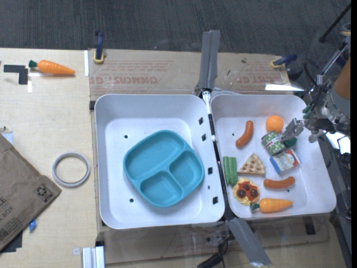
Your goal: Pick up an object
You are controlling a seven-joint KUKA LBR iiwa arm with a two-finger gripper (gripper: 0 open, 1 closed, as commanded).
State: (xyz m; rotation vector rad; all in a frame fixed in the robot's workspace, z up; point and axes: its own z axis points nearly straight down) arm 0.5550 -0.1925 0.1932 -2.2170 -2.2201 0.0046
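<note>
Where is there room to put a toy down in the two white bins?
Bare floor rings the blue divided plate in the left white bin. The right white bin is bare along its far wall, above the sausage and orange ball; below them it's crowded.

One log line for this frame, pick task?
phase: approach | gripper over right bin, by green packet | nothing seen held | blue tray in left bin

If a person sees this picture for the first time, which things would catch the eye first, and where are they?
The blue divided plate likely draws the eye first, lying alone in the left bin. Next comes the cluster of toy food in the right bin: an orange ball, two sausages, a waffle piece, a small pizza and a carrot. The end effector sits over the small packages at that bin's right side.
</note>
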